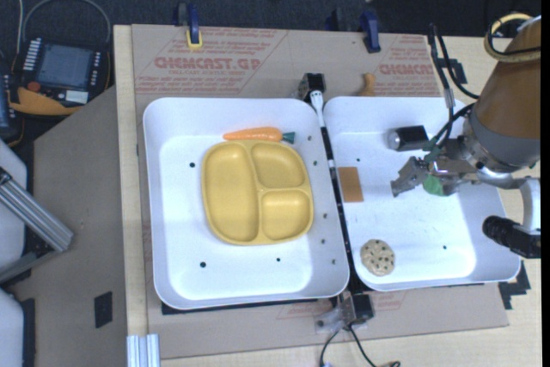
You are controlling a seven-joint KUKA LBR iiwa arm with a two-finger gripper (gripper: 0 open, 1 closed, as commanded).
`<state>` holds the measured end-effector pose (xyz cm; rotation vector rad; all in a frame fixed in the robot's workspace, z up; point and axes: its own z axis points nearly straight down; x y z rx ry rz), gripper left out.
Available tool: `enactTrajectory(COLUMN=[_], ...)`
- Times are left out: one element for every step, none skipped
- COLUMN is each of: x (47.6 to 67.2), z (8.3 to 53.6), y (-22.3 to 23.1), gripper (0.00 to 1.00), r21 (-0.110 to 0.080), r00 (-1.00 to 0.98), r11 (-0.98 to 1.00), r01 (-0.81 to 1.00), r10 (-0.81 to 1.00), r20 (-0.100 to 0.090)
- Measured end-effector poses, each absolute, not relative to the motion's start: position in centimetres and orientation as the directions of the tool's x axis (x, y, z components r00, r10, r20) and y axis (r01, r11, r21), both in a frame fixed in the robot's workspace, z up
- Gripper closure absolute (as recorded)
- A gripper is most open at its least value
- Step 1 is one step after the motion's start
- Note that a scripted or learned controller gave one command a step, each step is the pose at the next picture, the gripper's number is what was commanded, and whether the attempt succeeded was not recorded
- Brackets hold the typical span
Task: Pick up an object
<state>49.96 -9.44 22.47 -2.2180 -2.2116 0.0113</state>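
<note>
Overhead view of the bench. The arm (511, 112) enters from the right of the frame, and its gripper (406, 182) hangs over the middle of the right bin (430, 247). Whether the claw is apart or together cannot be told from here; nothing is seen held in it.

Candidate objects:
- A flat brown tile (350, 184), near the gripper on its left and close to the bin's left wall.
- A cookie (377, 256), lower in the same bin.
- A carrot (253, 134), touching the upper edge of the yellow plate (256, 191) in the left bin (172, 185).

Likely hazards: the tile looks thin and lies flat, so a descending claw may close above it or skid it against the wall. The cookie, equally low, could slip out or crumble under pressure.
</note>
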Motion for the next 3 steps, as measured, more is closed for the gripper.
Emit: enactTrajectory(x=[50.2,49.6,50.2], z=[23.0,18.3,12.3], y=[-9.4,-10.0,-10.1], gripper=[0.00,0.00,0.00], r21=[0.000,-0.007,-0.008], r00=[0.000,0.002,0.001], r11=[0.000,-0.002,-0.001], r01=[1.000,1.000,1.000], r10=[1.000,1.000,1.000], r20=[0.000,0.002,0.002])
